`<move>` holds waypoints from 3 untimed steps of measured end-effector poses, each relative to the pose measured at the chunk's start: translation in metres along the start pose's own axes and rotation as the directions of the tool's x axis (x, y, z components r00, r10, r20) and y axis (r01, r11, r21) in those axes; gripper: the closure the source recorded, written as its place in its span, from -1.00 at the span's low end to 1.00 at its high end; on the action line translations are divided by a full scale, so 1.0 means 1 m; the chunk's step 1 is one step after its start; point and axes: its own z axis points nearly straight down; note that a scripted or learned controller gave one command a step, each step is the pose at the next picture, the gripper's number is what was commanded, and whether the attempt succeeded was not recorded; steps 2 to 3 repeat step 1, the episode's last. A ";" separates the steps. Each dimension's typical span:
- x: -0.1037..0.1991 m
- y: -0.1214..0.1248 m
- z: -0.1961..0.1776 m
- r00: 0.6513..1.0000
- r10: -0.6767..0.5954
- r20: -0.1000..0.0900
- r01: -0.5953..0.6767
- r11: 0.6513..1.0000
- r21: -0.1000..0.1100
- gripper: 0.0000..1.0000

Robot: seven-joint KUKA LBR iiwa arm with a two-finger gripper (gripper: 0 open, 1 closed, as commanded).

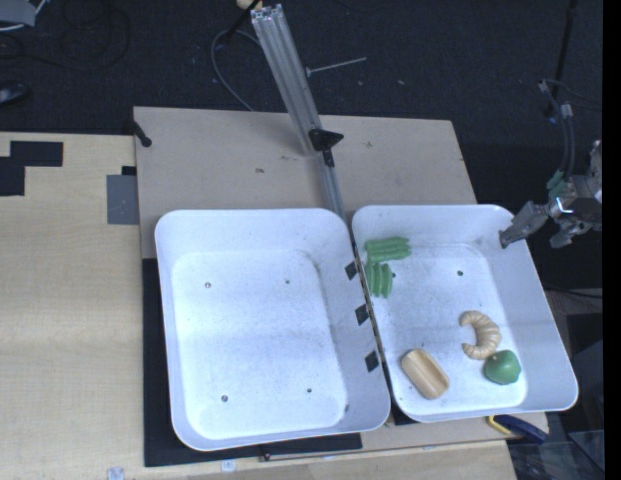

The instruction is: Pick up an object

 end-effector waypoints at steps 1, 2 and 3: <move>0.000 0.000 -0.010 1.000 0.000 0.000 0.000 1.000 0.000 1.00; 0.000 0.000 -0.010 1.000 0.000 0.000 0.000 1.000 0.000 1.00; 0.000 0.000 -0.010 1.000 0.000 0.000 0.000 1.000 0.000 1.00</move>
